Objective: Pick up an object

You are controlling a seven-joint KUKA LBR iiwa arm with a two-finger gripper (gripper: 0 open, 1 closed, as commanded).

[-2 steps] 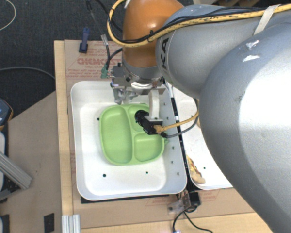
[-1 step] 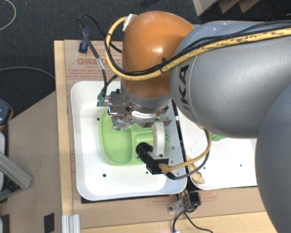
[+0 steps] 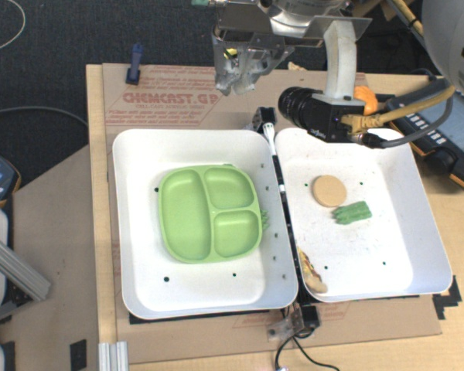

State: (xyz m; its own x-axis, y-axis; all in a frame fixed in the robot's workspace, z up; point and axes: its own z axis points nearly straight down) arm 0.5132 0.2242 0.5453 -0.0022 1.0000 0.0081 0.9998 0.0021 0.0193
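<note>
Here, each line takes the green divided plate as the landmark.

Green divided plate: it lies flat in the middle of the left bin, the widest thing on the bench, with three compartments facing up. Its long axis runs roughly from the near edge to the far edge of that bin.

Other candidates: to the right of the plate, in the right bin, lie a tan round disc and, just beside it on the near side, a small green block. A small tan piece rests at the near left wall of that bin.

Gripper: it hangs beyond the far edge of the plate, above the cardboard sheet and outside both bins. Its fingers point down and nothing is between them; whether they are apart or together, I cannot tell.

Deciding relation: the plate lies toward the near side from the gripper and slightly left; the disc and block lie near and right.

Judgement: no object is taken yet; the gripper must first travel over a bin and descend.
</note>
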